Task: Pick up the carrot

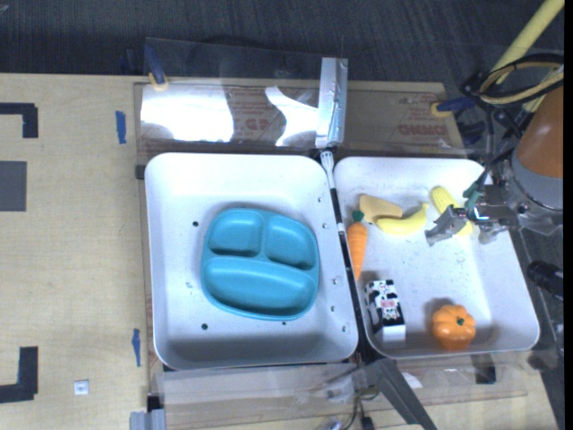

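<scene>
Left bin point(170, 240) held a blue divided plate point(260, 262), right bin point(501, 267) held carrot point(357, 245) at its left wall, banana point(400, 216), small pumpkin point(453, 324), cow-print carton point(385, 307), gripper point(457, 220) over the banana's end, finger state unclear.

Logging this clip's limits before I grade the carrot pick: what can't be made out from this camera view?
- Gripper: too small and blurred over the banana to read its state or any contact.
- Arm: cut off by the right edge.
- Carrot: lies against the right bin wall; the rim hides part of its left side.
- Cow-patterned box: print too small to read.
</scene>
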Controlling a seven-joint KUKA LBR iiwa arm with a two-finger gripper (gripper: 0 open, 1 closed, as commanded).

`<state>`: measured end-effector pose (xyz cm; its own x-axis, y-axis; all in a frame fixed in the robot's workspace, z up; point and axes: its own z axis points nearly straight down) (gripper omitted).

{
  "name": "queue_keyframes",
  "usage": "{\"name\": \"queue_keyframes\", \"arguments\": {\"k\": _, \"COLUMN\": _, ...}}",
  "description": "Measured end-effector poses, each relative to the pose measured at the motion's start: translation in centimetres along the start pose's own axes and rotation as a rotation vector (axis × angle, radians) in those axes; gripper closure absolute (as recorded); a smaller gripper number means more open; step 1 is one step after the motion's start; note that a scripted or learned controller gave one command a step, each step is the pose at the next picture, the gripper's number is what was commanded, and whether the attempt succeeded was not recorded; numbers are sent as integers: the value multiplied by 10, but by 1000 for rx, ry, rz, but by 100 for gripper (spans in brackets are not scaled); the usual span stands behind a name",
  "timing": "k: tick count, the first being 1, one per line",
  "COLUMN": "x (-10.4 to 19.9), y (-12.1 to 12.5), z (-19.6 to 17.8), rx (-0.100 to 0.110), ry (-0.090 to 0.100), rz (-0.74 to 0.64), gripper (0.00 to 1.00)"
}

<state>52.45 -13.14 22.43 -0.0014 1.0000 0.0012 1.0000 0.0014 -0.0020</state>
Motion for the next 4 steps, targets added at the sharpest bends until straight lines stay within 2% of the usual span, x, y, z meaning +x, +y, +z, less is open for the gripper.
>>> {"name": "queue_keyframes", "arguments": {"k": 1, "x": 38, "y": -7, "z": 137, "rx": -9, "ry": -1, "rz": -38, "gripper": 0}}
{"name": "queue_keyframes", "arguments": {"k": 2, "x": 33, "y": -43, "z": 137, "rx": -10, "ry": -2, "rz": -59, "gripper": 0}}
{"name": "queue_keyframes", "arguments": {"k": 3, "x": 33, "y": -41, "z": 126, "rx": -14, "ry": -4, "rz": -57, "gripper": 100}}
{"name": "queue_keyframes", "arguments": {"k": 4, "x": 92, "y": -8, "z": 39, "rx": -6, "ry": 1, "rz": 108, "gripper": 100}}
